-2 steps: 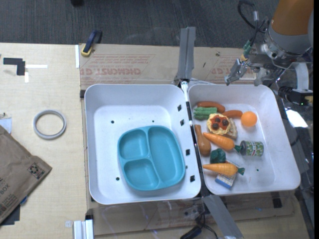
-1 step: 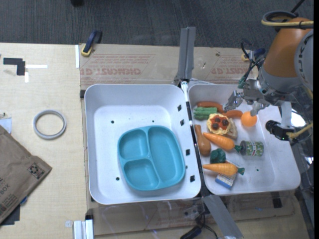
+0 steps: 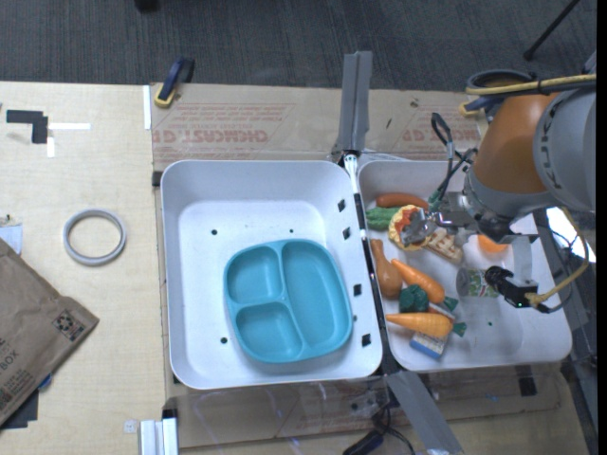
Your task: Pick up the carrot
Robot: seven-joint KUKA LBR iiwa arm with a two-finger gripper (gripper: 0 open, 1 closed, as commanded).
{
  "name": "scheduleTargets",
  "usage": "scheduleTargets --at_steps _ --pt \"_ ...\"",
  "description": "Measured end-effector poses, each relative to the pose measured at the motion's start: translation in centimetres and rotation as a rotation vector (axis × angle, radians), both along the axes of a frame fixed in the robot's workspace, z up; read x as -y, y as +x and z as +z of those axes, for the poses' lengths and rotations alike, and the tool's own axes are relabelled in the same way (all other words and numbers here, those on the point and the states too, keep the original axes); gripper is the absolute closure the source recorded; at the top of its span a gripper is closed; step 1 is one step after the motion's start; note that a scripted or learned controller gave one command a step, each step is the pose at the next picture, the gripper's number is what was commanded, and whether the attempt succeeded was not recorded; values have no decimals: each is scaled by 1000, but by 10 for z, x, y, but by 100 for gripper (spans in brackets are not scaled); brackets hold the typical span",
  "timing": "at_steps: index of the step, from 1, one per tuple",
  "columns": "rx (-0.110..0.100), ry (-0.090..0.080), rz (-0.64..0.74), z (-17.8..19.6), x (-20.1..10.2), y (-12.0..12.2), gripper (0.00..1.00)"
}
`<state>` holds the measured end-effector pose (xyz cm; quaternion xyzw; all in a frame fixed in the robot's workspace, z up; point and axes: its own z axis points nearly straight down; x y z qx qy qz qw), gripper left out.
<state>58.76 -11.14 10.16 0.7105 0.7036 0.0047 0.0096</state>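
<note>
Two carrots lie in the right bin (image 3: 531,349). One carrot (image 3: 418,274) points diagonally, its green top (image 3: 413,299) at its lower end. The other carrot (image 3: 421,323) lies flat nearer the front, with its leaves (image 3: 457,328) to the right. My gripper (image 3: 417,227) hangs over the bin's upper middle, above a red and yellow toy food piece (image 3: 409,224) and a tan waffle-like piece (image 3: 444,245). It sits a short way behind the diagonal carrot and touches neither carrot.
The right bin also holds a brown-orange pear-shaped piece (image 3: 384,271), a hot dog (image 3: 400,200), a green piece (image 3: 379,218), an orange bit (image 3: 490,245) and a small can (image 3: 473,282). A teal divided plate (image 3: 285,297) lies in the left bin (image 3: 190,254). A tape roll (image 3: 95,236) lies on the bench.
</note>
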Motion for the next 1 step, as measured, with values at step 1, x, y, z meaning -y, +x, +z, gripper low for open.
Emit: scheduleTargets --at_steps 1 --pt "3 -6 284 0 -3 -71 0"
